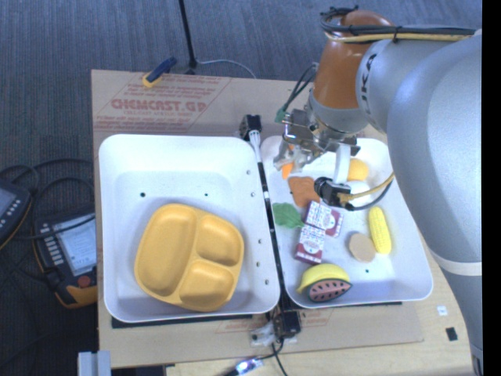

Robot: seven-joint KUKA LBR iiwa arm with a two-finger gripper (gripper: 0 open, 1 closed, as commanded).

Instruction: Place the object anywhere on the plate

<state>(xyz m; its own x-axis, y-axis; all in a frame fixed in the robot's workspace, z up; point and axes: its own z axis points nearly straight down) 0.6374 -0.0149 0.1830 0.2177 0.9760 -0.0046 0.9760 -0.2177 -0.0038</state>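
A grey carpeted floor surrounds a cardboard-topped bench [156,104] printed with reddish lettering too faint to read for sure. The gripper [301,159] hangs over the upper part of the right bin [407,284], whether clenched or released cannot be told. The grey arm [423,92] with its orange band slants in from the upper right. Beneath and around the gripper lie toy foods: one orange piece [301,188], one green leaf [286,215], two small red-and-white cartons [322,218] with unreadable labels, one corn cob [380,229], one tan disc [362,247], one watermelon slice [325,282]. The left bin [125,159] holds one yellow three-compartment plate [189,254], nothing on it.
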